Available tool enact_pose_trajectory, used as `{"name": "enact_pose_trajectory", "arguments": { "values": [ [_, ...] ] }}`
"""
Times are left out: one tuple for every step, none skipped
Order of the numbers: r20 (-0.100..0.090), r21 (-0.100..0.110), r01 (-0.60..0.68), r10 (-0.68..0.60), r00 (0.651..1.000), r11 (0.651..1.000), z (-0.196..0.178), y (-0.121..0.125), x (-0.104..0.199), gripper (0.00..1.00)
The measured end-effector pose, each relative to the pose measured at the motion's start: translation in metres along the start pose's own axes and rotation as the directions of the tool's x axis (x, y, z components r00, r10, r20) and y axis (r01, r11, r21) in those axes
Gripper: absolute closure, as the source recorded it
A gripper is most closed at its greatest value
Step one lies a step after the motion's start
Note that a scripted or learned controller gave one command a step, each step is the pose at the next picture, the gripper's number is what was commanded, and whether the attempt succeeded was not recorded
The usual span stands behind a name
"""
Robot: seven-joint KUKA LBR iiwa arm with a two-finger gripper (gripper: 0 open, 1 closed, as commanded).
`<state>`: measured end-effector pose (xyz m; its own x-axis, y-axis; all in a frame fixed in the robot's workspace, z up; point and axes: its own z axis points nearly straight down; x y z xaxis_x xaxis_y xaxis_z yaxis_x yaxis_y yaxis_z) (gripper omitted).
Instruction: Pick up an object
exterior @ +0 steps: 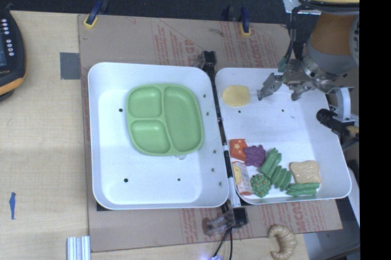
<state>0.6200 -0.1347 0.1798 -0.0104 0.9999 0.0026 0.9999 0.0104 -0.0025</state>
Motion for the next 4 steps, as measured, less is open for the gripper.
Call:
{"name": "enact_pose_trajectory", "arguments": {
  "values": [
    [0.001,0.007,-0.002,0.002,1.000,1.000,0.061,0.003,0.041,0.00],
    [0.003,0.007,-0.011,0.011,1.000,1.000,0.024,-0.090,0.004,0.00],
    [0.009,-0.010,-0.005,0.005,1.000,1.000,0.023,0.019,-0.067,0.00],
    [-0.001,0.010,-0.002,0.002,1.000,1.000,0.092,-0.019,-0.012,0.00]
  ]
}}
